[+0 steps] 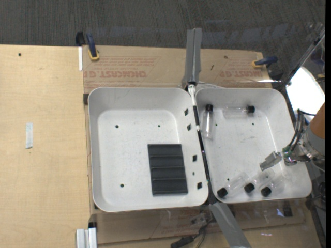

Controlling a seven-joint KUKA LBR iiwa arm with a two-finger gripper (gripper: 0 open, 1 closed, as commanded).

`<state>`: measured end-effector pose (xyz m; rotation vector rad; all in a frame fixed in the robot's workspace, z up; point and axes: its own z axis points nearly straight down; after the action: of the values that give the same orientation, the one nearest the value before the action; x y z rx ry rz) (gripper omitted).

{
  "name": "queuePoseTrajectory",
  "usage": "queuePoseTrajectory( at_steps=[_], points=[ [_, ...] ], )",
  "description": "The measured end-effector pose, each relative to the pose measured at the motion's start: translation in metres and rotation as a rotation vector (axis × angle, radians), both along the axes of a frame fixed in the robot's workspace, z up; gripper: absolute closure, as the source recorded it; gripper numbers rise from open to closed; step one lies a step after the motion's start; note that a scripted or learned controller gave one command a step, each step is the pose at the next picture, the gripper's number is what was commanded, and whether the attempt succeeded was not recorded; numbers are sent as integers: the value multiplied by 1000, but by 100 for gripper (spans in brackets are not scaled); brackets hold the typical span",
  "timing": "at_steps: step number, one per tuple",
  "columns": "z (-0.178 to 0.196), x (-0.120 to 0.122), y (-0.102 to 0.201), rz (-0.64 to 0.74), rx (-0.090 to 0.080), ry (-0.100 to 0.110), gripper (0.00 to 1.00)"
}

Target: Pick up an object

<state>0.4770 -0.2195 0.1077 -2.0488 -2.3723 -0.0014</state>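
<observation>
Clear plastic tubes with black caps are lying in the right bin [279, 99]: one upright-looking tube [208, 120] by the divider, one [237, 111] across the back, and a cluster [245, 186] along the front wall. My end effector [272, 160] is hovering over the right bin's front right part, just above that cluster, and I cannot tell how it is set. Matte black and ribbed, a rectangular block [167, 169] is lying flat in the left bin [103, 138].

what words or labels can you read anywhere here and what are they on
"DEMCAST GF", roughly: red print on the cardboard sheet behind the left bin. It appears upside down, so the reading is uncertain.
A smaller red line sits above that print, too blurred to read.
The black ridged pad and the clear tubes show no readable text.
</observation>
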Motion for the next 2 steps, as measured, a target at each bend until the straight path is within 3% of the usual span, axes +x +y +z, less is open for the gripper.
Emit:
queuePoseTrajectory(
  at_steps=[1, 2],
  points=[
    [9, 1, -1, -3, -2, -2, 100],
    [126, 29, -3, 69, -7, -5, 100]
  ],
)
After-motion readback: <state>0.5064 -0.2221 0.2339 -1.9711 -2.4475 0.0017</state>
